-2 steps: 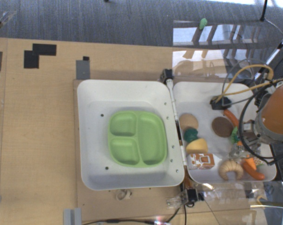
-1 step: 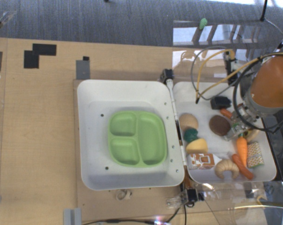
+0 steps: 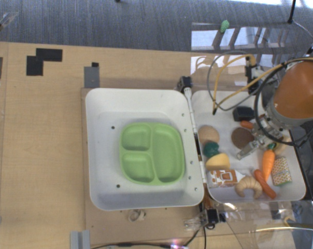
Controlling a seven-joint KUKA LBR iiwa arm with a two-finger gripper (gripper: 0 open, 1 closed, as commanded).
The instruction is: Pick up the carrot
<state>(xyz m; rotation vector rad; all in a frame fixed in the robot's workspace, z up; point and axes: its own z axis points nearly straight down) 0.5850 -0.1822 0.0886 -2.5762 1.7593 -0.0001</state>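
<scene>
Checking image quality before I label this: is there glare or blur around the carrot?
Camera view: the carrot is evenly lit and fairly sharp; bright glare falls on the floor along the top edge, far from it; the gripper beside the carrot looks slightly soft; the green plate shows mild sheen.

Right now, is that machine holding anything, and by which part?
It cannot be told. The tool sits right at the top end of the carrot in the right bin, but no grip shows.

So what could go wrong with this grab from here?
The carrot is packed among other toys in the right bin: a second orange piece touches its tip, and the croissant and a patterned block sit close by. The gripper could catch or shove a neighbour. It also looks offset left of the carrot, so it may close short.
</scene>
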